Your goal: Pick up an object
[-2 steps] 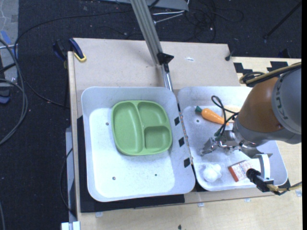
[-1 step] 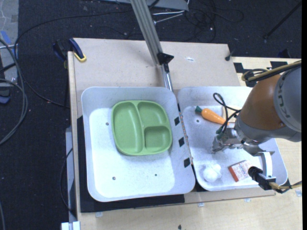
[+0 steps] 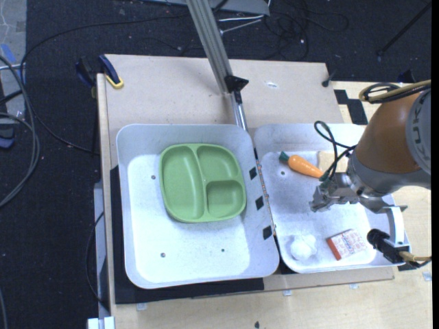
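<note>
The gripper (image 3: 322,203) hangs over the right bin (image 3: 288,184) near the carrot (image 3: 304,166), its grip state untellable, likely needing descent.

Dark floor (image 3: 55,40) with cables (image 3: 41,142) surrounds wooden bench (image 3: 171,91).

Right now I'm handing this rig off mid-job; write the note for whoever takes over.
Gripper: low in the right bin, mid-bin; finger state unclear, nothing seen held.
Right bin: toy carrot at the back, white lump front-left, red-and-white packet front-right.
Left bin: green divided plate.
Done: arm is over the objects.
Left: grasp one and lift.
</note>
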Available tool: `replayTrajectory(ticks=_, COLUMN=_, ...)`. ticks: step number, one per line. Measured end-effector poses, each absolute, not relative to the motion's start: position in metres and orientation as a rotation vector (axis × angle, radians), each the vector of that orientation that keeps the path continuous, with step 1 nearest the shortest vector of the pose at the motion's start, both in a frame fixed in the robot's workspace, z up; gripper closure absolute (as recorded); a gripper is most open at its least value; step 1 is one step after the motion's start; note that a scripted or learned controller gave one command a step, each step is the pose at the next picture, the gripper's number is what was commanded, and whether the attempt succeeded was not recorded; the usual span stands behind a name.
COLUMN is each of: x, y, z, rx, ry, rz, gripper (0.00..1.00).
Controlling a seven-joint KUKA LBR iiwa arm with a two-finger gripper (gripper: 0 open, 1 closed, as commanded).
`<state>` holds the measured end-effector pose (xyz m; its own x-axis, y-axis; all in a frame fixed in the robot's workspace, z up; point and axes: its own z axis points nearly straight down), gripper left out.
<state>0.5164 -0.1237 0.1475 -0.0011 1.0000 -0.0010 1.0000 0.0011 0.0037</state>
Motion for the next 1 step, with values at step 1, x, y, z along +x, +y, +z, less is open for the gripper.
replayTrajectory(ticks=1, x=0.5182, y=-0.1163, z=0.2081, rx=2.214, ry=2.222, rz=0.005, gripper=1.0)
